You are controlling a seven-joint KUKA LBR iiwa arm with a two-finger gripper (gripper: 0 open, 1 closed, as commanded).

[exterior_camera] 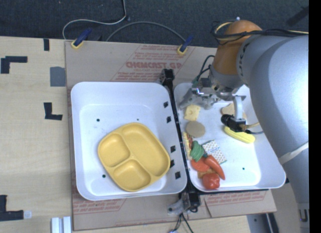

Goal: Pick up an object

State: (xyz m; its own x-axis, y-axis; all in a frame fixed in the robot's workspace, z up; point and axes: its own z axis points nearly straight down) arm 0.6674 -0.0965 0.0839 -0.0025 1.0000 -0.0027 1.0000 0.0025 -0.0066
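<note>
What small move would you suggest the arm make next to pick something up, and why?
Probably lower the gripper toward the pale yellow block just below it in the right bin. Nothing shows between its fingers, and that block lies nearest, a little apart from the other toy food.

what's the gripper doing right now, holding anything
Gripper: over the top of the right bin, just above the yellow cheese block; open or shut cannot be told, nothing seen in its grasp.

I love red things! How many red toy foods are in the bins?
2, both in the right bin: a red pepper and a red tomato just below it. More may hide under the arm.
</note>
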